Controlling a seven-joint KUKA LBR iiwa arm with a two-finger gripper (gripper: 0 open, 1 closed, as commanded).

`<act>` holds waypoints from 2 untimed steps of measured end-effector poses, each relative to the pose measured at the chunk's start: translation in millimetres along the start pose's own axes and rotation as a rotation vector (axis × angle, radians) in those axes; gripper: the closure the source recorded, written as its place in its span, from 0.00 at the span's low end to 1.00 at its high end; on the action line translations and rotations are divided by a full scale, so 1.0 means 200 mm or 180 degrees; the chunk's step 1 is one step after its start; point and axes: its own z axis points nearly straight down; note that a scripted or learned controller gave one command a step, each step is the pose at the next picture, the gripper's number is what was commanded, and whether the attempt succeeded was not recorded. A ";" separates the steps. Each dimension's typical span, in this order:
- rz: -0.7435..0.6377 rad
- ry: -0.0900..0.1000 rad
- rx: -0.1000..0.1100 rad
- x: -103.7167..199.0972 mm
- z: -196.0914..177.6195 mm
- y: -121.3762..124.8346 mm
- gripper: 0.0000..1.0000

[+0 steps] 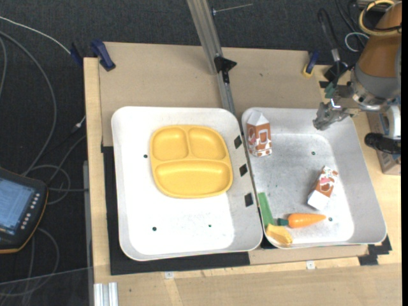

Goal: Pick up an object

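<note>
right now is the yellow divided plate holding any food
Empty. The yellow divided plate in the left bin shows three bare compartments, with nothing lying in any.

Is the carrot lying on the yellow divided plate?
No. The carrot lies in the right bin, while the yellow divided plate sits in the left bin.

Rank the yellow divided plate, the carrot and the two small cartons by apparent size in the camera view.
1. Yellow divided plate, clearly largest.
2. Upright carton.
3. Carrot and tilted carton: too similar to rank.
</note>
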 end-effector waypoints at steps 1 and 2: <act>0.0001 -0.0001 -0.0002 0.00 -0.24 -0.02 1.00; 0.0001 -0.0001 -0.0003 0.00 -0.47 -0.01 1.00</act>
